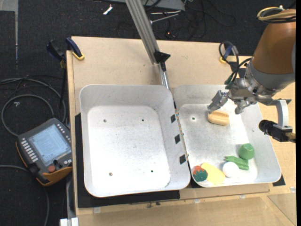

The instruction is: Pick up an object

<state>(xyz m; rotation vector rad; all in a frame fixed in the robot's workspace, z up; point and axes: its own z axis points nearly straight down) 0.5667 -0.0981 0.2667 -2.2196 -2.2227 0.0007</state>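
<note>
Nearest me, along the right-hand white bin's [263, 175] front edge, lie a green plastic piece [243, 154], a white ball [231, 169] and a yellow disc [214, 174]. Farther back, my gripper [228, 104] hangs spread above the tan bread-like roll [218, 118], not holding it. Its rounded sides could slip from my fingertips.

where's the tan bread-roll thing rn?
The tan roll lies in the right bin, near its far end, directly beneath the gripper.

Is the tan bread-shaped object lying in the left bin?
No, the tan object lies in the right bin, just below the tool.
</note>
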